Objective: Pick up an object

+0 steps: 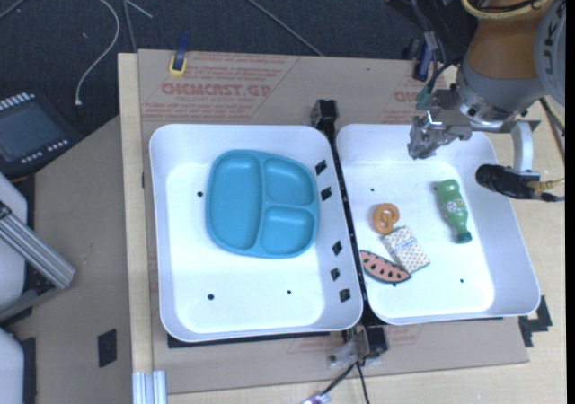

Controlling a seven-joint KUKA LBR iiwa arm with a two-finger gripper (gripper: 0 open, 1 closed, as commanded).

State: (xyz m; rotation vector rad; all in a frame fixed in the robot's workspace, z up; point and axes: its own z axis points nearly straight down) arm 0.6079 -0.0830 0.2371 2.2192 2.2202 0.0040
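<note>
My gripper [424, 147] hangs over the far edge of the right bin [512, 281], above its back middle, with nothing visible between its fingers. Below it in that bin lie a green bottle [452, 209] toward the right, a small orange pretzel [385, 217] near the middle, a checkered packet [409, 248] just below the pretzel, and a watermelon slice [384, 267] at the front left. The gripper is clear of all of them, nearest to the bottle and the pretzel.
The left bin [180, 285] holds a blue divided plate [261, 203]. A black divider with clips [331, 205] runs between the two bins. Cardboard lies under both bins, and cables trail on the dark floor at the back.
</note>
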